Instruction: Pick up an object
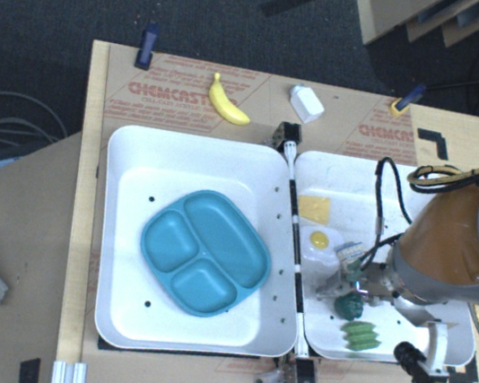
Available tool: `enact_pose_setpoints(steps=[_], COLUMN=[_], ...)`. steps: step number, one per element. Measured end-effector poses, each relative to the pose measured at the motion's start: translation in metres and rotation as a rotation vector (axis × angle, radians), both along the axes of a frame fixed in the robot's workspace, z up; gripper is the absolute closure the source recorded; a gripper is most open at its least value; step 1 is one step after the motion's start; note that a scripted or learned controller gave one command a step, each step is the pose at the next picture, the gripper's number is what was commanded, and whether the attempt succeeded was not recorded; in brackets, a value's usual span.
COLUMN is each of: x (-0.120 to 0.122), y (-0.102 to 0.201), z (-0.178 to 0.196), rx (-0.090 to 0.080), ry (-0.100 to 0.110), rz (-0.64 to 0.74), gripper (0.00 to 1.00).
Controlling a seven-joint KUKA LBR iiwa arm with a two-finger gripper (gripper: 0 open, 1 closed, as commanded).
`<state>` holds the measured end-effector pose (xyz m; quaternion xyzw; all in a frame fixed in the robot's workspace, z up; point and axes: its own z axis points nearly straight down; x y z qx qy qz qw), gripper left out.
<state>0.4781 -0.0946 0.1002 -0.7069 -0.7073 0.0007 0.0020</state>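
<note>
My gripper point(348, 284) reaches down into the right bin point(351, 179) from the right, under the grey wrist and orange band. Right below its tip lies a small dark teal round object point(349, 305), touching or nearly touching the fingers. A green ridged object point(362, 336) lies just in front of that. Farther back in the same bin are a yellow flat square piece point(314, 209) and a small yellow round piece point(319, 240).
The left bin point(127, 158) holds a blue divided plate point(203, 251). Behind the bins, on the bench, lie a yellow banana point(226, 102) and a small white block point(306, 104). Black cables point(385, 179) loop over the right bin beside the arm.
</note>
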Motion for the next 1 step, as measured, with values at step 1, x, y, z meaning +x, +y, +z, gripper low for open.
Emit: enact_pose_setpoints(steps=[1], x=[0.0008], y=[-0.0004], z=[0.0103], rx=[-0.001], ry=[-0.004], rz=[-0.002], gripper=[1.00])
